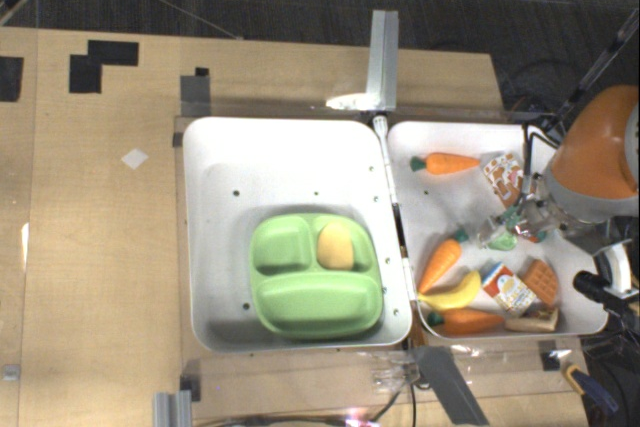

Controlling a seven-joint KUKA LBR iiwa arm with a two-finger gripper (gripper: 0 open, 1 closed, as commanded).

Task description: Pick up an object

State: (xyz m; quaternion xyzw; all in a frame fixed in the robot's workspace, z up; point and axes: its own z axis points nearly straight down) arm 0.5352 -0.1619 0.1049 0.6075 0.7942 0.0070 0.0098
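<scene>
While the gripper (522, 215) hangs low in the right bin (600, 320), I log carrots (452, 163), banana (452, 292) and cartons crowded below it as pick candidates, a yellow fruit parked on the left bin's green tray (300, 300); jaw state: cannot tell.

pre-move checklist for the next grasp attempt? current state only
1. Gripper over the right bin: ok.
2. Something between the jaws: cannot tell, too small and cluttered there.
3. Targets available: ok, top carrot, lower carrot, banana, waffle.
4. Targets well separated: not ok, the lower group lies packed together.
5. Left bin with green tray away from the arm: ok.
</scene>
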